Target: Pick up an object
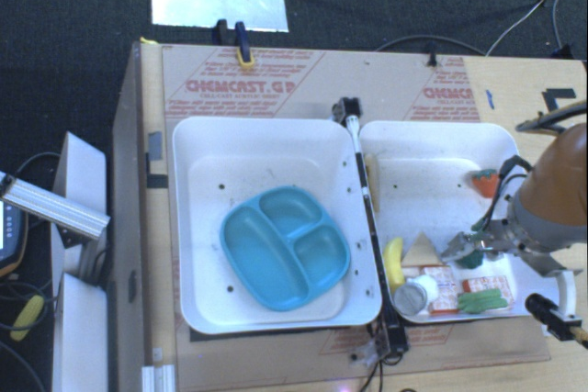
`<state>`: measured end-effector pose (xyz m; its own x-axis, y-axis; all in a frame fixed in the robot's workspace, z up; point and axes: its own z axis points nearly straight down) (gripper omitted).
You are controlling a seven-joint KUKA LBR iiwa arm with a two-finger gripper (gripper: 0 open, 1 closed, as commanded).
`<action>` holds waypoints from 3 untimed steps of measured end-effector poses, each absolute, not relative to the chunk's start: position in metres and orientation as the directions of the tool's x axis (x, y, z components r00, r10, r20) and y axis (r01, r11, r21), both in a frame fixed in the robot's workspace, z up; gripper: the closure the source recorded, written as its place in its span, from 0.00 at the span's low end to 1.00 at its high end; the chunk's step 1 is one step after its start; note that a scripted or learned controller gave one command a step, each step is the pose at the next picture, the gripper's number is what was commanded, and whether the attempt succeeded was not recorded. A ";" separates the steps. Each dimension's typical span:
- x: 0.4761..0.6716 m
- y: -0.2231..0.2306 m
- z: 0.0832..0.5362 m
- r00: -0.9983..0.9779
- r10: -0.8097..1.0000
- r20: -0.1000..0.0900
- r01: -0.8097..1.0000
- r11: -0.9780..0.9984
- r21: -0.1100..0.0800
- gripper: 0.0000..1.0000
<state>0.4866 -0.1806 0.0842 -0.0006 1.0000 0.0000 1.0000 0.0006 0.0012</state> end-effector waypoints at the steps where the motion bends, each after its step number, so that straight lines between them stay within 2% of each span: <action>1: 0.488 -0.181 0.095 -0.002 1.000 0.000 1.000 0.002 0.005 1.00; 2: 0.549 -0.104 0.172 -0.005 1.000 0.001 1.000 0.005 0.004 1.00; 3: 0.557 -0.036 0.221 -0.004 1.000 0.001 1.000 0.004 0.003 1.00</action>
